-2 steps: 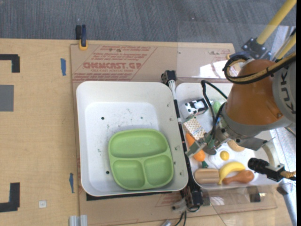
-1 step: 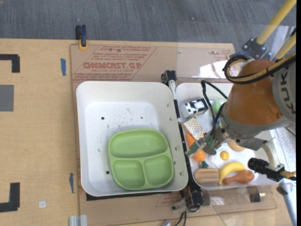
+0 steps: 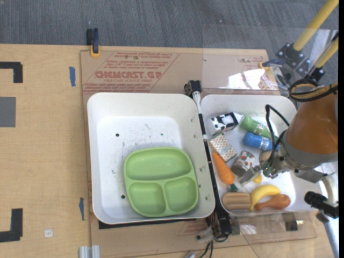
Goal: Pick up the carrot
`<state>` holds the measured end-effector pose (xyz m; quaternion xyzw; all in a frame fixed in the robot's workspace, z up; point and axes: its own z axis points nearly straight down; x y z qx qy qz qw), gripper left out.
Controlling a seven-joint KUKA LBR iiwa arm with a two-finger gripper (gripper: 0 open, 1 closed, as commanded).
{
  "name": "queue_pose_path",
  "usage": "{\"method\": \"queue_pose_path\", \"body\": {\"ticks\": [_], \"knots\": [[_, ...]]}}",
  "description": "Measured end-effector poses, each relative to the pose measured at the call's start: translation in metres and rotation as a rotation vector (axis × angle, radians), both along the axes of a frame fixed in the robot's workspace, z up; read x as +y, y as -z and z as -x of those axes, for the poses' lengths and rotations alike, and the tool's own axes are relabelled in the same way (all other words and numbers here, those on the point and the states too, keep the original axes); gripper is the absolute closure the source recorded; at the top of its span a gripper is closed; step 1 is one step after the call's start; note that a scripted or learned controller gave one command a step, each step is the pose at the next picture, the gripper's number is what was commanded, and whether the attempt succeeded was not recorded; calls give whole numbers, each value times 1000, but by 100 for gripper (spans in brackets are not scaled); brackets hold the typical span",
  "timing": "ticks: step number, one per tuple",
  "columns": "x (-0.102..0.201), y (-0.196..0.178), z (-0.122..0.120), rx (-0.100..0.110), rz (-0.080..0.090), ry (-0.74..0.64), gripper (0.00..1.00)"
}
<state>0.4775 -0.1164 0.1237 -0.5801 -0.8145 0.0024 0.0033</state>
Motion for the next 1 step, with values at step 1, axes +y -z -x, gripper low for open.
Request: {"method": "queue_pose_path", "body": {"ticks": [1], "knots": [[83,-62,-4,-14,-2,14,0]]}}
